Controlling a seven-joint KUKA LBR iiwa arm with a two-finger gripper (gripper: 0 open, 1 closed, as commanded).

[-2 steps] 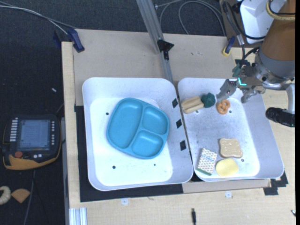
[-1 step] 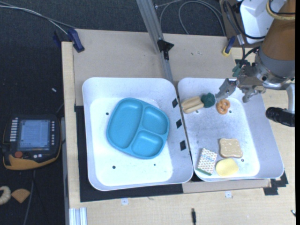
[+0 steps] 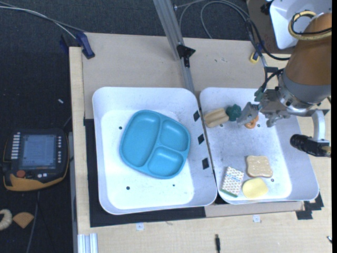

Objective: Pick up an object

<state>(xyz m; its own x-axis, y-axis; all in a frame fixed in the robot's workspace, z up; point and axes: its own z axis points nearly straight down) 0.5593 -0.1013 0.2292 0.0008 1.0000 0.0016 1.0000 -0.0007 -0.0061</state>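
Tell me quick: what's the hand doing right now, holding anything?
Hand: over the right bin, just above a small orange object; open or closed cannot be told, and no grasp is visible.

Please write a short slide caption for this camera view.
Gripper above right bin, near small orange object; blue divided plate in left bin.

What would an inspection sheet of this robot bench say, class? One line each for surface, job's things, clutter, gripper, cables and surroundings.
Surface: wooden bench bearing left bin and right bin.
Job's things: blue divided plate in the left bin; in the right bin a tan block, green piece, orange piece, toast slice, yellow round piece and patterned packet.
Clutter: nothing seen.
Gripper: gripper above the right bin's far end, by the orange piece.
Cables: grey cables behind the bench.
Surroundings: teach pendant on dark carpet; metal post.
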